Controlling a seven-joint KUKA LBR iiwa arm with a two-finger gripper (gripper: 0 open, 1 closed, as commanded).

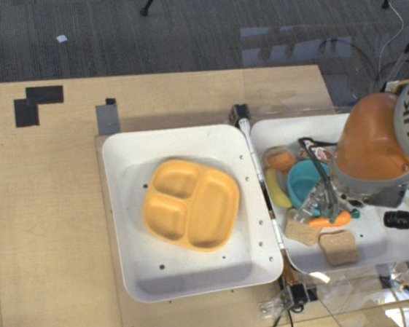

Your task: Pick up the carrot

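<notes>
Bench: light wooden top [51, 235] under a dark grey carpeted floor at the top of the view; black tape patches [36, 103] sit near its left rear corner.
Left bin: shallow white bin [140, 276], holding a yellow divided plate [191, 203] with three compartments, lying roughly in the middle and turned at a slant.
Divider: the two bins meet along a thin rail [259, 182] with a dark knob at its far end.
Right bin: white bin [390, 248] crowded at its left half.
Right bin contents: an orange round fruit [280, 161] at the rear left, a yellow banana-like piece [276, 189] along the left wall, a teal cup [305, 180] just beside it, and two tan bread slices [304, 230] [338, 247] at the front.
Carrot: small orange carrot [327, 220] with a green end lies in the right bin, between the teal cup and the bread slices, directly beneath the gripper.
Gripper: gripper [324, 202] is down over the carrot; whether its fingers are apart or together I cannot tell, nor whether they touch the carrot.
Arm: grey arm with orange band [371, 144] comes in from the right, above the right bin.
</notes>
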